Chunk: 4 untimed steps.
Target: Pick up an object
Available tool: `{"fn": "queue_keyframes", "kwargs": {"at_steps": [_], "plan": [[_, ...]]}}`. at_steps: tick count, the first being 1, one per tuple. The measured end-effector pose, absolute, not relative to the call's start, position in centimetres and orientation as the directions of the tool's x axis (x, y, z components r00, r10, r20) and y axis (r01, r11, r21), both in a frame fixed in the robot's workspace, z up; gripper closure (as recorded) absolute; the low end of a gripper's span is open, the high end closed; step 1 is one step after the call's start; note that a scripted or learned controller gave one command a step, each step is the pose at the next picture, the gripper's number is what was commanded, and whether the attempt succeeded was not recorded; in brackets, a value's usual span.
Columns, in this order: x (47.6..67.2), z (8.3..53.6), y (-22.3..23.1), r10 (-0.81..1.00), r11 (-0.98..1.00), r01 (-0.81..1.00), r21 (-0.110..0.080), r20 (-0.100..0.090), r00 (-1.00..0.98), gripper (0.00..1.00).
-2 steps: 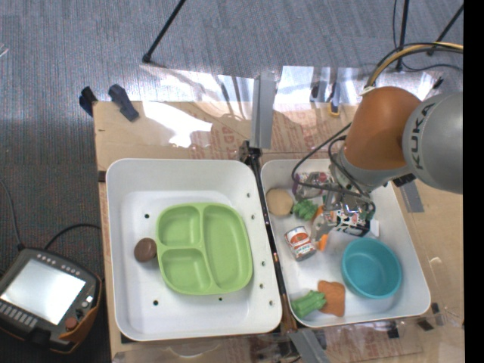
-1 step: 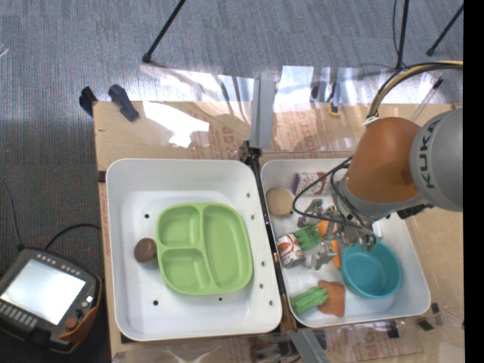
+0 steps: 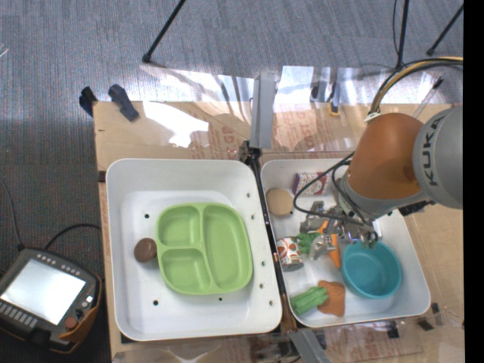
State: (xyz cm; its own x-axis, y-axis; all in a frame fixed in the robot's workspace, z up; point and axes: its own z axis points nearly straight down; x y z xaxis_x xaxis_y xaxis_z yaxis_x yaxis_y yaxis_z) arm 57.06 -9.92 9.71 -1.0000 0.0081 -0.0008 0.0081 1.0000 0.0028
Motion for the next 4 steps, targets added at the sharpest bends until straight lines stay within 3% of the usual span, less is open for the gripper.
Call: {"fn": "queue_keyframes", "kwargs": {"at_steps": [1,2,3,4], "plan": [[62.9,22.2,-5.1,0.051,0.999,0.051,0.002,-0.019,-0.999,1.0],[62.6,22.4,-5.0,0.049,0.999,0.049,0.003,-0.006,-0.999,1.0],[54.4,14.9,-12.4,0.06,0.998,0.06,0.001,0.011,-0.998,1.0],[49.5,11.0,-14.0,0.262,0.965,0.262,0.002,0.004,-0.965,1.0]]}}
